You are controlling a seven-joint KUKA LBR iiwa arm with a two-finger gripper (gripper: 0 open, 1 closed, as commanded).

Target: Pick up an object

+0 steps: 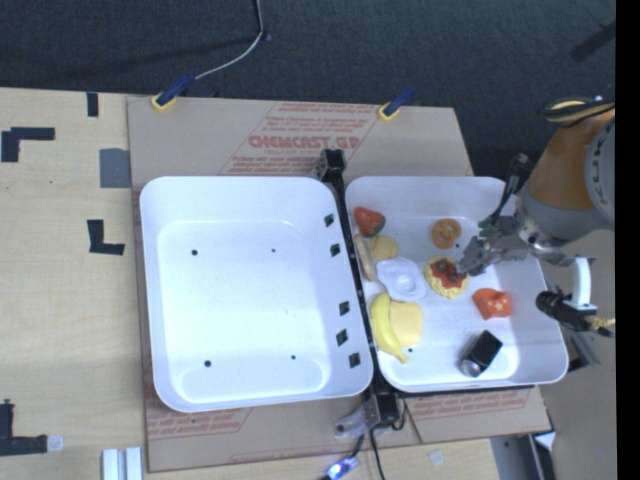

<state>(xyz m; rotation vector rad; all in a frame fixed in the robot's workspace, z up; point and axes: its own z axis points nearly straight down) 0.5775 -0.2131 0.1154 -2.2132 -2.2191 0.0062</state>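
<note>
1. While the arm [570, 183] reaches in from the right, its gripper [468, 261] sits low in the right bin [520, 368], tip at the yellow-and-red toy [446, 277]. Can't tell if the fingers are spread or pinched, too dark and small.
2. Nearest obj: that yellow-and-red toy, touching or just under the gripper tip, can't tell which; nothing visibly lifted.
3. Just past it, gripper's lower right: red piece [492, 303]. Just up-left of the tip: small orange round item [446, 233].
4. Further left of the gripper: white blob [399, 279], w/ a pale yellow bit [384, 249] above it and a red toy [369, 220] nr the bin's top-left corner.
5. Lower left: banana [395, 326], against the divider side. Below the gripper: black block [482, 352], nr the front wall.
6. Farthest: left bin [240, 288], well apart from the gripper, across the divider.
</note>
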